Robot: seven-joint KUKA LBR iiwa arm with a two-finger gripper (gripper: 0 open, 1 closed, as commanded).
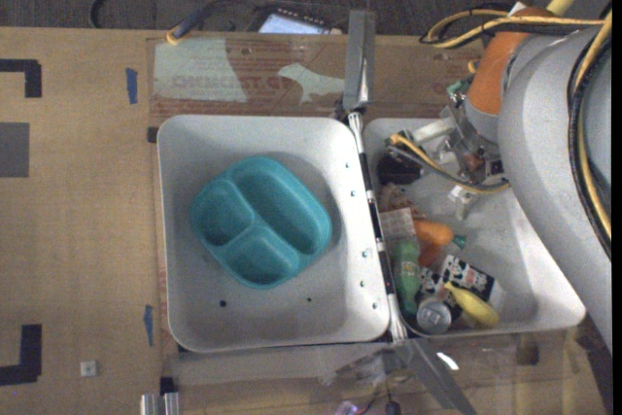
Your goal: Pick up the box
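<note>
The right bin [544, 292] holds a pile of small items. A small black-and-white box [469, 279] lies flat near the bin's front, between a green bottle [408, 269] and a yellow banana [476, 306]. My gripper [459, 190] hangs over the back half of this bin, below the orange-banded wrist [496, 63]. It is above and behind the box, apart from it, with an orange carrot-like piece [433, 232] lying between them. Cables and the wrist body hide the gripper's tips.
A teal divided plate [260, 221] lies in the left bin [185, 306]. A pale patterned packet [396, 224] rests against the divider wall, and a can [433, 316] stands at the front. The grey arm covers the right bin's right side.
</note>
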